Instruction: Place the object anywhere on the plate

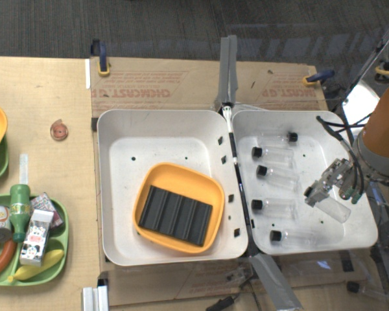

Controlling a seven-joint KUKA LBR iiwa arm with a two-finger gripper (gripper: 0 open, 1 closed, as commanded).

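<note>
- Clear plastic vial [334, 209] lies under the gripper [316, 196], long axis running up-left to down-right
- Round orange plate [211, 185] holds a black ribbed block [176, 215]
- Claw's grip: cannot tell

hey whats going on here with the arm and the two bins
A robot arm reaches in from the right, its gripper low over the right bin, among several clear vials with black caps. Whether it holds one is not clear from this view. In the left bin sits an orange plate with a ribbed black block lying on it.
</note>
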